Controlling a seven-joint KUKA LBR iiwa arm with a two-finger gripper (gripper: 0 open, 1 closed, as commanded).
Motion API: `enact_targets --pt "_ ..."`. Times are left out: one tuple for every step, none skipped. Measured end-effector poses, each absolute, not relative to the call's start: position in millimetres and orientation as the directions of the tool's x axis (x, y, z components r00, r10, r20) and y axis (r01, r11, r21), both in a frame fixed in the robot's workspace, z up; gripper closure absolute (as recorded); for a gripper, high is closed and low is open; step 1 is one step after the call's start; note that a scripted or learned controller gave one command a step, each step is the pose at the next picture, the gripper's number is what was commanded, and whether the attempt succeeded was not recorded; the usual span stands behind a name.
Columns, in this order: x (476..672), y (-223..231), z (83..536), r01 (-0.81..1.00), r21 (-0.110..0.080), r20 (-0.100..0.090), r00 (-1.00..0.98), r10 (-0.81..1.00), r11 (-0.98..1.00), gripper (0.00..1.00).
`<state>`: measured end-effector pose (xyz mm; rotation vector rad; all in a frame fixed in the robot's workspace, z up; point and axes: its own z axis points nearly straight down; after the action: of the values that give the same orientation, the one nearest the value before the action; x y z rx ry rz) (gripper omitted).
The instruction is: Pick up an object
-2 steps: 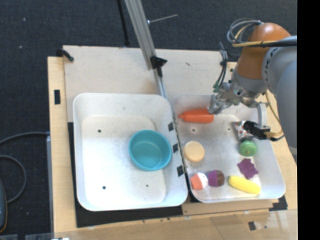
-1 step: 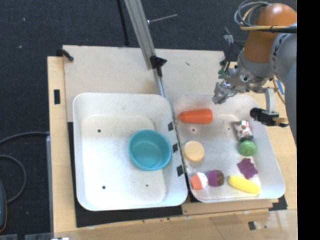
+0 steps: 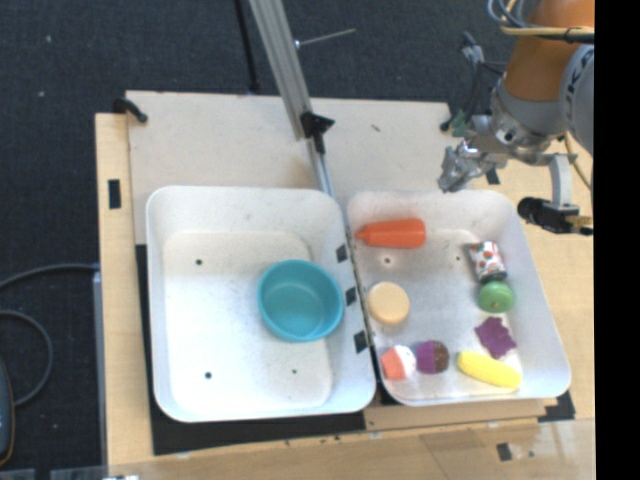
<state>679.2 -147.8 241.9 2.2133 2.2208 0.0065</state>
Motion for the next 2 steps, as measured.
enact_targets --pt "666.2 -101.5 232.7 1.0 0.002 -0.001 -0.002 1.0 0.002 1.0" --pt "650.1 -50.7 225.3 1.0 -0.001 0.0 -0.005 1.0 0.005 1.0"
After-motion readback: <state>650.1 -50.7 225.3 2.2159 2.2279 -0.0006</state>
